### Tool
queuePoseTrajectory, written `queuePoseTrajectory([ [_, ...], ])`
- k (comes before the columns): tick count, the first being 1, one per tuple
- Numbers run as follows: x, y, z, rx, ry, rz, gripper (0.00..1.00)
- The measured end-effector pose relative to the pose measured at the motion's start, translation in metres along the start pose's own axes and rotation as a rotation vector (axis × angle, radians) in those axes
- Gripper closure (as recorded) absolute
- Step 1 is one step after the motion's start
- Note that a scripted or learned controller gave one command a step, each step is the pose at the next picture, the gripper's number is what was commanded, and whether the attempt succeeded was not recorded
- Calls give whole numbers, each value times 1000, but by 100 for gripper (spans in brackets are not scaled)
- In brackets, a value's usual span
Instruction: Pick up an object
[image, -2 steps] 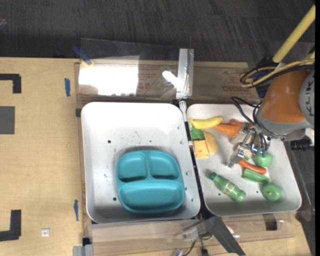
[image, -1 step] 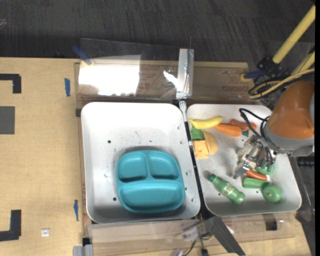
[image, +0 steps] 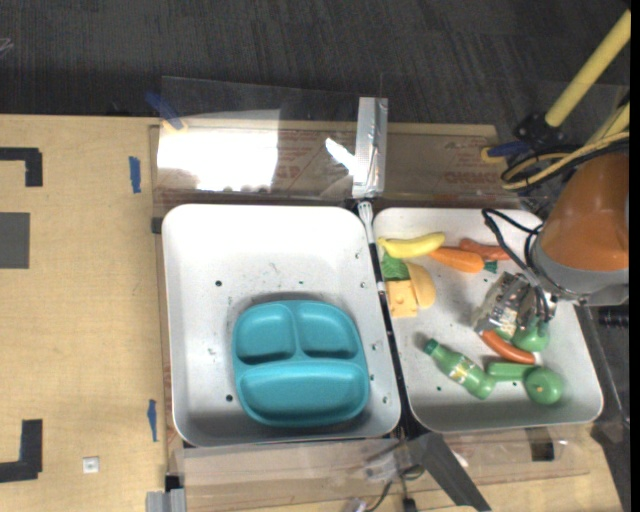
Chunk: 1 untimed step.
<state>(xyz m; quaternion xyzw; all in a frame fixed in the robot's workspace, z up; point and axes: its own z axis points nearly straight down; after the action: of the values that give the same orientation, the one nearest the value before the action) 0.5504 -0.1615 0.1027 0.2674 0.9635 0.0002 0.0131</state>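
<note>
- Toy food, the pickable stuff, lies scattered in the right bin (image: 590, 400), which sits at 3 o'clock of the left bin (image: 190, 260).
- At 11 o'clock in that bin a yellow banana (image: 412, 245) lies just beside an orange carrot (image: 458, 259), which points toward 3 o'clock.
- Below the banana, along the bin's 9 o'clock wall, a small green piece (image: 393, 268) touches a yellow-orange chunk (image: 411, 293).
- Toward 6 o'clock a green bottle (image: 455, 367) lies tilted, its neck toward 10 o'clock; a green pear-like piece (image: 543, 386) rests at 4 o'clock of it, near the bin's corner.
- A red-orange chili pepper (image: 509, 349) lies right under the gripper (image: 508, 310), with a small green piece (image: 532, 338) touching it.
- The gripper hangs low over the right bin's 3 o'clock half, the arm (image: 595, 225) entering from 2 o'clock; whether it is clenched or released cannot be told, and nothing can be confirmed as grasped.
- A teal divided plate (image: 299, 362) lies in the left bin toward 6 o'clock, well apart from the toys.
</note>
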Motion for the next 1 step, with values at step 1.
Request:
queuePoseTrajectory([
  [1, 77, 15, -144, 3, 14, 57, 100],
])
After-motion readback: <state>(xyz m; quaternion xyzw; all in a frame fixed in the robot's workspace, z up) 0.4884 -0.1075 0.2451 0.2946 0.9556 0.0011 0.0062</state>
